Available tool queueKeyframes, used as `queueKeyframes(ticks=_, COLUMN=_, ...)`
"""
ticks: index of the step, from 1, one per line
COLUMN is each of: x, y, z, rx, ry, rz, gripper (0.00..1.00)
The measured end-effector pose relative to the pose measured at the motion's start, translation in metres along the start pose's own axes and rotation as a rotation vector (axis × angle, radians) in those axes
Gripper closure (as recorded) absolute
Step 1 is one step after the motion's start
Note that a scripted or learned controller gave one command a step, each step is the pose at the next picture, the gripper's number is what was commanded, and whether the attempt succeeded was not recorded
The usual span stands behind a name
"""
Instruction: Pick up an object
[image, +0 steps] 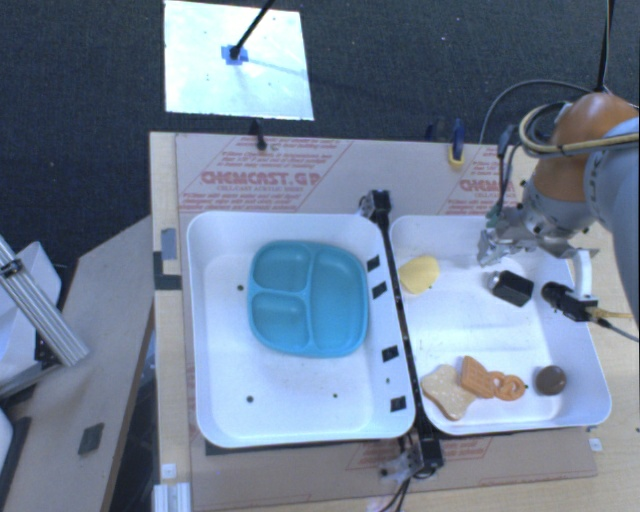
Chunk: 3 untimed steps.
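Lettering "CHEMCAST GP" (260, 179) marks the sheet beneath both bins.

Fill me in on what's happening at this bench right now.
A grey robot arm reaches in from the right over the right bin, its gripper low near the bin's back wall, with nothing seen between its fingers. That bin holds a yellow piece, a black block, a toast slice, an orange pretzel and a brown ball. The left bin holds a blue divided plate. Nothing looks picked up yet.
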<state>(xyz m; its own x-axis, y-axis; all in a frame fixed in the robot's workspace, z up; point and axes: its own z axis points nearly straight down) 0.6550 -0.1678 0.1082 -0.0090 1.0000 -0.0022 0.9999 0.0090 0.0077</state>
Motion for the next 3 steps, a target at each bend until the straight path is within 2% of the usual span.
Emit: queueKeyframes(ticks=3, x=0.000, y=-0.012, z=-0.141, rx=0.000, ry=0.000, rz=0.002, gripper=1.00)
